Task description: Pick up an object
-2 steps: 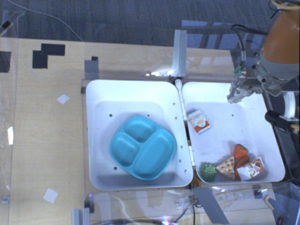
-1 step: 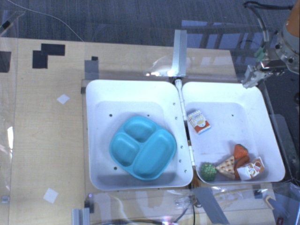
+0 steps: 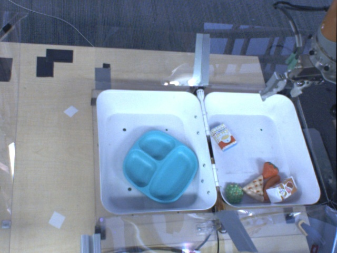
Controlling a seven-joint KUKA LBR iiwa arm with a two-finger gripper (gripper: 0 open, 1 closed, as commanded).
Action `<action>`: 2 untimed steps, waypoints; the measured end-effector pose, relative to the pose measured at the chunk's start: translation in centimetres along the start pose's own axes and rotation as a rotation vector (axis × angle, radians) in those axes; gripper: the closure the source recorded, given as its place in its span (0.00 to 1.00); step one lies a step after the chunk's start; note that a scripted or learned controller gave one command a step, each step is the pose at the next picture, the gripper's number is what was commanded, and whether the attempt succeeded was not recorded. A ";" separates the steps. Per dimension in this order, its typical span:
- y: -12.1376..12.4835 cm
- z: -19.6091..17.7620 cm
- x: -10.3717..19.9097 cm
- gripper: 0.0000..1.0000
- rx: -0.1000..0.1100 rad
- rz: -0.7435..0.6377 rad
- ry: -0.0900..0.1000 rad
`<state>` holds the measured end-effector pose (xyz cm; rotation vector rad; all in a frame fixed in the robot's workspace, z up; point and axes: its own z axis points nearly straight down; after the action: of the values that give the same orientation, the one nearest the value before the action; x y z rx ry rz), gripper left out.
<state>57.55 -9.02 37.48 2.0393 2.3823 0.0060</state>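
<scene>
The right bin [image 3: 247, 115] holds a small white and orange carton [image 3: 223, 136] near its left wall. Along its front edge lie a green broccoli piece [image 3: 234, 193], a tan pizza-like wedge [image 3: 255, 187], an orange-red toy [image 3: 270, 172] and a white and brown carton [image 3: 281, 190], bunched together. My gripper [image 3: 281, 87] hovers over the bin's far right corner, well away from all of them. Its two fingers stand apart with nothing between them, so it is open.
A blue divided plate [image 3: 160, 165] lies in the left bin [image 3: 116, 141]. A metal post [image 3: 202, 59] stands behind the seam between the bins. Cables and the arm's body crowd the top right.
</scene>
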 end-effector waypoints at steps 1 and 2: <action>-2.3 11.9 0.6 0.00 0.004 0.070 0.001; -6.3 19.6 -3.8 0.00 0.003 -0.058 0.001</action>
<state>52.08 -13.78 17.86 1.9715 2.4422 0.0028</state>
